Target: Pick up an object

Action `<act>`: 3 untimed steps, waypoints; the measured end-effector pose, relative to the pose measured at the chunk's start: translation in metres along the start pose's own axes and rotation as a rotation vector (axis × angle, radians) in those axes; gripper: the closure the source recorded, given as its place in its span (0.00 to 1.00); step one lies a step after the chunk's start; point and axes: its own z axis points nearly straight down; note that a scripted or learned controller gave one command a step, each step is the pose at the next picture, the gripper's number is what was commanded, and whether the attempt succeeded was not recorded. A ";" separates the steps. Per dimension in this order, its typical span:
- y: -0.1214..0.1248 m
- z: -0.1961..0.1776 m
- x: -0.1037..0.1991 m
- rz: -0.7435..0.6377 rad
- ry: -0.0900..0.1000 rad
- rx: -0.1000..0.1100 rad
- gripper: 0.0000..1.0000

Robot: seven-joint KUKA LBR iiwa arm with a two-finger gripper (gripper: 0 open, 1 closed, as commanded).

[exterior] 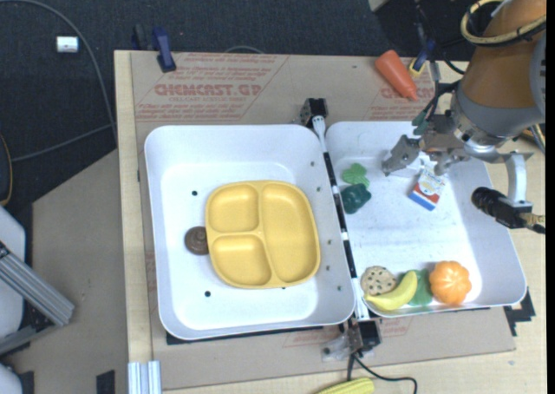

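Note:
My gripper (423, 160) hangs over the back of the right bin (486, 245), its two grey fingers (400, 158) spread apart and open. A small white carton with red and blue print (427, 190) lies tilted just below the fingertips, at their front; nothing is pinched between them. Left of the gripper, by the bin's left wall, sit a light green piece (354, 175) and a darker green piece (355, 199). Along the front wall lie a round cookie (377, 279), a yellow banana (395, 293) and an orange fruit (449, 281).
The left bin (173, 167) holds a yellow divided plate (260, 233) with a brown disc (197, 239) at its left edge. An orange carrot toy (396, 74) lies on the bench behind the right bin. A black fitting (503, 206) on the arm overhangs the right bin's right side.

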 end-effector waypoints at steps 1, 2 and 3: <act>0.003 0.087 -0.058 0.001 0.000 0.002 0.00; 0.028 0.124 -0.112 -0.003 0.003 -0.001 0.00; 0.028 0.114 -0.113 -0.001 -0.001 -0.004 1.00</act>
